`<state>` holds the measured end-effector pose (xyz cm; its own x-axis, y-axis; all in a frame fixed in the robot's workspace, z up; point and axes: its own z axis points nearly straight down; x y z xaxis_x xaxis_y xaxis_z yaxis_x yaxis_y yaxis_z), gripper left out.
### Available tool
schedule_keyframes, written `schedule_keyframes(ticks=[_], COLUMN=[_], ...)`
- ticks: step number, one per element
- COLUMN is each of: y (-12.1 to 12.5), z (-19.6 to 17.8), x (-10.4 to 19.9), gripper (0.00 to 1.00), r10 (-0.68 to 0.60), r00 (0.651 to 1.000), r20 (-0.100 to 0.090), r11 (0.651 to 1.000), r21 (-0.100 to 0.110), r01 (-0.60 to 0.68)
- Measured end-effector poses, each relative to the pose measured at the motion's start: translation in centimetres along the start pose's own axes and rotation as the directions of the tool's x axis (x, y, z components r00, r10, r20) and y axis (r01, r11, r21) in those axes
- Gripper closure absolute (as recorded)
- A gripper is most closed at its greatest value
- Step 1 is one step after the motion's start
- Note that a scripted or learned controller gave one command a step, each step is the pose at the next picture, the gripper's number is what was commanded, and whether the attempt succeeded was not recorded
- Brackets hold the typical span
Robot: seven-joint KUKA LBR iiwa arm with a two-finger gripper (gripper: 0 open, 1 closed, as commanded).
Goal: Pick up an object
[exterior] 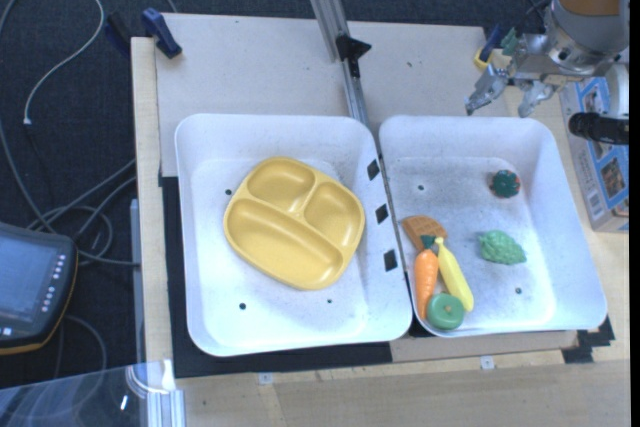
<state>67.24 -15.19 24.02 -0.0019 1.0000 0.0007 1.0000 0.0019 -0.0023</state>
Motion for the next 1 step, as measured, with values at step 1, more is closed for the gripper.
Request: schedule_keyframes(ticks=[1], y=[0.0], z=[0.0], x=[-0.01], gripper=[0.0], r10=[0.0], r00=[1.0], r20=[0.0], r11=[1.0], r21=[0.0], r01=[0.0])
